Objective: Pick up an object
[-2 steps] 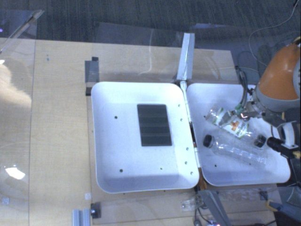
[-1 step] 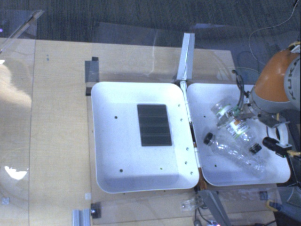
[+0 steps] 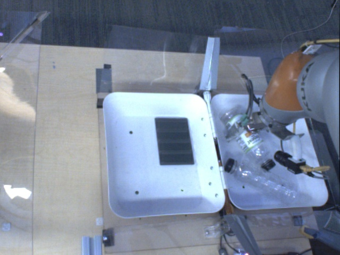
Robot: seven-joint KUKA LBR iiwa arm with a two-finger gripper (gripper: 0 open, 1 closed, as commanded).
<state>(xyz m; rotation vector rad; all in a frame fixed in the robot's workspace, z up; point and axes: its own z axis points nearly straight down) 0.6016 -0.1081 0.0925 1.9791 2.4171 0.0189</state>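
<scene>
The gripper [image 3: 252, 122] was seen low over the back of the right bin [image 3: 317, 196]; whether it was clenched or released could not be told. A clear bottle [image 3: 247, 140] lay tilted just beside it. A second clear bottle [image 3: 264, 181] with a black cap [image 3: 229, 166] was laid nearer the front, and a small black piece [image 3: 267, 164] sat between them. A dark ribbed panel [image 3: 173, 141] was centred in the left bin [image 3: 122, 158], ringed by bare white floor. Both bins were borne on a pale wooden bench [image 3: 58, 158].
</scene>
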